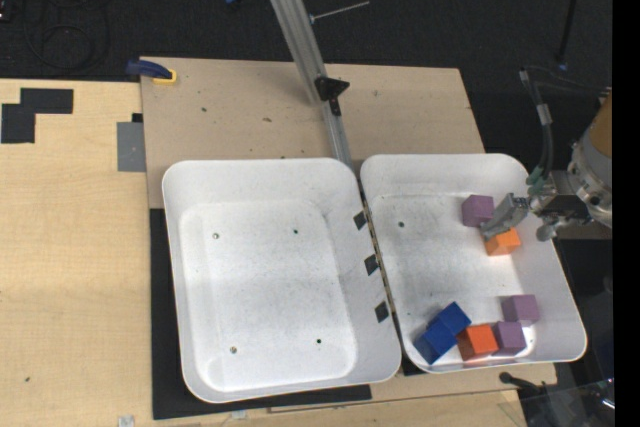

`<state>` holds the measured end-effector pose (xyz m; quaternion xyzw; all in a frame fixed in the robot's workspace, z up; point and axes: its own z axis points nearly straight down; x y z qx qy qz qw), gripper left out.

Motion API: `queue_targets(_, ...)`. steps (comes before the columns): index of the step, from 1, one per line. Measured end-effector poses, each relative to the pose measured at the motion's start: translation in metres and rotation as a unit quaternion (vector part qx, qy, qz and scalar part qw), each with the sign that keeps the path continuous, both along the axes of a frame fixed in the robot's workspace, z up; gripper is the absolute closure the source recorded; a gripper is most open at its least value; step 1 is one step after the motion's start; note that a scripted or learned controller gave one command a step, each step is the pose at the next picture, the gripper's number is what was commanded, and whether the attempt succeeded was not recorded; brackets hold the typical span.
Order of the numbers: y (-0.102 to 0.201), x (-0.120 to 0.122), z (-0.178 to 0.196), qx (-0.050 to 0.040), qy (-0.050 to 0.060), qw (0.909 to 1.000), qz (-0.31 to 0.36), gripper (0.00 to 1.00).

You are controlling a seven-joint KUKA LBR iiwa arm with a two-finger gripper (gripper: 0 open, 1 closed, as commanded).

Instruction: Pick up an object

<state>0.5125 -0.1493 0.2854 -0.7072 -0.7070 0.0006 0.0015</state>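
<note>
Camera view: we see blocks hugging the right bin's (400,185) edges.
Nearest, a blue block (441,331) and orange block (479,341); farther, the gripper (506,221), its finger spread unclear, touches a small orange block (503,241).

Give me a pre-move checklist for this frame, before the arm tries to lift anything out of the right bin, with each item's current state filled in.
1. Gripper is over the right bin: ok.
2. A target lies near the fingertips: ok, a small orange block sits just below them and a purple block just to their left.
3. Which of the two is the target: cannot tell.
4. A block is between the fingers: cannot tell, the gripper's outline merges with both.
5. Target stands free of neighbours: not ok, the orange and purple blocks are close together.
6. Other blocks out of the way: ok, the blue block and its cluster lie at the bin's near edge.
</note>
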Motion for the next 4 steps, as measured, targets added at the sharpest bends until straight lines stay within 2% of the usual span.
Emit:
queue_targets(1, 0.000, 0.000, 0.000, -0.0002, 0.000, 1.0000, -0.001, 0.00)
queue_targets(2, -0.001, -0.011, -0.053, 0.0004, 0.002, 1.0000, 0.000, 0.00)
queue_targets(4, 0.002, -0.011, -0.141, 0.0008, 0.003, 1.0000, -0.001, 0.00)
